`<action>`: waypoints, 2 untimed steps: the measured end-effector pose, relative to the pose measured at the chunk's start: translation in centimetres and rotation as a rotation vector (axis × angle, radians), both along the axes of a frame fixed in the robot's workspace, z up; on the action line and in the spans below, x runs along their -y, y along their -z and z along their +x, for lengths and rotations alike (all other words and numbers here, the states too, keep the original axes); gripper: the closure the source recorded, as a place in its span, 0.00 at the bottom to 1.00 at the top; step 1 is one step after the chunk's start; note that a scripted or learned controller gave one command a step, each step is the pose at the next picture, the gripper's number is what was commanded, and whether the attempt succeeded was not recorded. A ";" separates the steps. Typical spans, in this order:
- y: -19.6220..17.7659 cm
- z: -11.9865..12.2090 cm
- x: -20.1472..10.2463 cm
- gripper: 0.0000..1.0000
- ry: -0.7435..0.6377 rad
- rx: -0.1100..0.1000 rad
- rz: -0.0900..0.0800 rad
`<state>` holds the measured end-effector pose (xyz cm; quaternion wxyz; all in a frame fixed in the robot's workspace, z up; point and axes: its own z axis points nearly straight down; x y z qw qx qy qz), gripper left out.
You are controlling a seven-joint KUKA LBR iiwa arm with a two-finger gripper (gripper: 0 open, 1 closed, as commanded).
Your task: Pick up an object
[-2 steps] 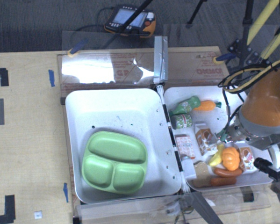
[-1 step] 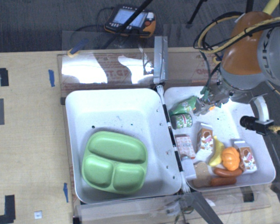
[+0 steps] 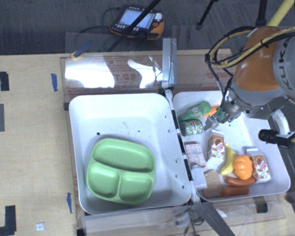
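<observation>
End effector (image 3: 221,115) is seen low in the right bin (image 3: 281,182), at its upper part, just beside the green can (image 3: 195,110) and a green-labelled item (image 3: 190,127). Whether anything is gripped cannot be told; the tips are too small and blurred.

No pick target is fixed by the task. Candidates are crowded in the right bin: small carton (image 3: 216,147), banana (image 3: 228,160), orange fruit (image 3: 243,167), sausage (image 3: 234,181), second carton (image 3: 261,167), flat packet (image 3: 195,154). A green divided tray (image 3: 121,169) is lying alone in the left bin (image 3: 88,113).

Risks, as judged:
- Round can likely to be rolled away toward the bin wall if contacted off-centre.
- Neighbours may be nudged or double-grabbed because of tight packing.
- Empty closure possible if descent lands between items.
</observation>
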<state>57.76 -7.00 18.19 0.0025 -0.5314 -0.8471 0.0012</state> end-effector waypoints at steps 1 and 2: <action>-3.6 -6.4 -1.9 1.00 -0.164 0.000 0.001; -4.3 -6.2 -1.9 1.00 -0.164 0.000 0.000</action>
